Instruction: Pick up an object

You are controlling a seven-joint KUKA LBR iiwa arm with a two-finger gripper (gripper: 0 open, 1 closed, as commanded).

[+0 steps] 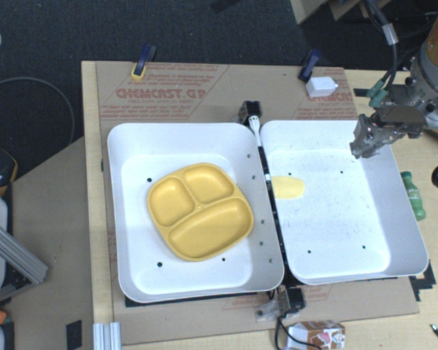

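A yellow divided plate with three compartments lies in the left bin. A small pale yellow flat object rests at the left side of the right bin, close to the divide between the bins. My gripper hangs over the right bin's upper right corner, well to the right of the small yellow object and clearly apart from it. Nothing shows between its fingers.
A white block and a blue clamp sit on the cardboard behind the right bin. Another clamp is at the back left. A green item lies outside the right bin's right wall.
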